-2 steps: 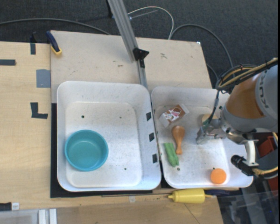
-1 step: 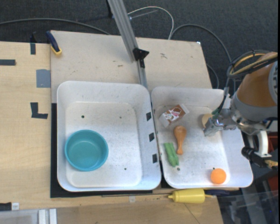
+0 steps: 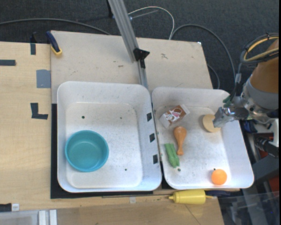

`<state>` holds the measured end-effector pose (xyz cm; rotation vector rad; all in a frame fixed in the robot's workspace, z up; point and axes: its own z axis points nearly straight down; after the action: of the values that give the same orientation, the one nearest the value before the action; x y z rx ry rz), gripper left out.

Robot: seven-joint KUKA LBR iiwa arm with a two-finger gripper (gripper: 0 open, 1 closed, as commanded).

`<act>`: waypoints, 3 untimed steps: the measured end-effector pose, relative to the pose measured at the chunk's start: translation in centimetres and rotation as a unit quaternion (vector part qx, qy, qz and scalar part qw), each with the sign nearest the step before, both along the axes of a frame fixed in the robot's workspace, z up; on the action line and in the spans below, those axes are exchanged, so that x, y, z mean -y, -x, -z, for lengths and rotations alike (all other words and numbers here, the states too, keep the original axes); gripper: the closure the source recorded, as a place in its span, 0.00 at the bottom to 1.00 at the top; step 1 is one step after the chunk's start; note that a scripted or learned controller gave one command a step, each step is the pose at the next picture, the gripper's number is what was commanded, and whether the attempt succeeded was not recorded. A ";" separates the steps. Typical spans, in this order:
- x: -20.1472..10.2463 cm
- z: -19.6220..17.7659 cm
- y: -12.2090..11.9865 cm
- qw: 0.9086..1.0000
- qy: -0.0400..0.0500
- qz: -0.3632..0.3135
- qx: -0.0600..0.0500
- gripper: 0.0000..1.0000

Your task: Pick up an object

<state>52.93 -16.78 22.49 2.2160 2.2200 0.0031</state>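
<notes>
The tan disc [image 3: 209, 123] lies at the right bin's [image 3: 234, 165] far right side, touching the gripper [image 3: 220, 117], whose grip I cannot tell, so this looks like the approach, and closing on it comes next.

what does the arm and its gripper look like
The arm is a rounded grey body with an orange band on top, and yellow and black cables loop above it. The gripper is small, silvery grey metal, with a green spot just behind it.
</notes>
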 end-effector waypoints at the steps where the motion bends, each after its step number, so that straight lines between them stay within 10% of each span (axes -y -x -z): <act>1: 0.0 -4.8 -0.1 1.000 0.000 0.000 0.000 1.00; 3: -10.1 -4.6 -5.0 1.000 -0.001 -0.003 -0.003 1.00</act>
<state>57.92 -6.71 27.12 2.2140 2.2293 0.0002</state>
